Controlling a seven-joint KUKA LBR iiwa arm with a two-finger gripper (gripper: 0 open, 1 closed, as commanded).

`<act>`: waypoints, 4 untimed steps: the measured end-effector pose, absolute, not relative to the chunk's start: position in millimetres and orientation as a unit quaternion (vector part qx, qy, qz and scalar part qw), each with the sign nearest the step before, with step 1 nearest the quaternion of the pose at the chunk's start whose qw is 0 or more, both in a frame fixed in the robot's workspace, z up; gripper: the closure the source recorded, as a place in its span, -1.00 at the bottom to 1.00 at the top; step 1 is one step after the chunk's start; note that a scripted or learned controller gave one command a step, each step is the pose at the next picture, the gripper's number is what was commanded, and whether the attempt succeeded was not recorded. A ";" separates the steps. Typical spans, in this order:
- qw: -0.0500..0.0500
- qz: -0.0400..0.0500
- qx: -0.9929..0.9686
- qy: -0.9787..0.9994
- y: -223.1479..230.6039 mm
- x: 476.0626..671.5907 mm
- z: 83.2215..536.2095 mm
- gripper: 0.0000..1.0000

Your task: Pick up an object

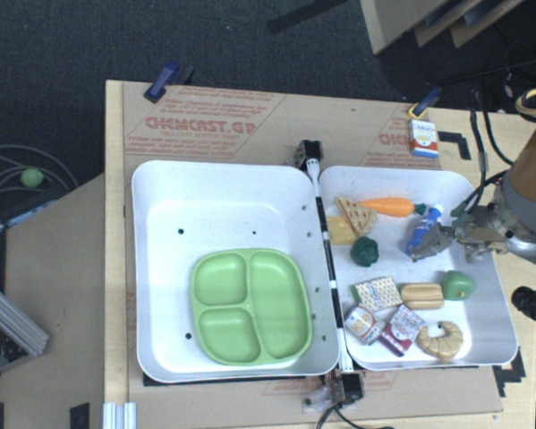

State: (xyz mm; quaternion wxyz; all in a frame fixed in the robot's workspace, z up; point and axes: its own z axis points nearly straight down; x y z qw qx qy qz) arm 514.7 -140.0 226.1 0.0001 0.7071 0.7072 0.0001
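The right white bin (pixel 485 351) holds several small things. An orange carrot (pixel 387 206) lies at its back, with a waffle-like wedge (pixel 356 215) and a yellow cheese piece (pixel 340 230) to its left. A dark green ball (pixel 365 251) sits near the bin's left wall. My gripper (pixel 439 240) reaches in from the right and hangs low over the bin's middle. It is right against a blue bottle-like object (pixel 423 230). Whether it holds that object is unclear. A green fruit (pixel 459 285) and a tan bread roll (pixel 421 296) lie just in front of it.
The left bin (pixel 161 195) holds a green divided plate (pixel 250 305). At the right bin's front lie a cracker (pixel 377 293), a small can (pixel 362 323), a red packet (pixel 402 327) and a croissant (pixel 442 338). A small carton (pixel 423 137) stands on the bench behind.
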 end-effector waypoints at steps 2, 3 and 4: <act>-0.001 0.000 0.707 0.707 -98.1 587.7 83.8 -1.00; 0.001 0.000 0.707 0.707 -98.5 588.6 94.7 1.00; -0.001 0.001 0.706 0.708 -36.9 519.9 185.5 1.00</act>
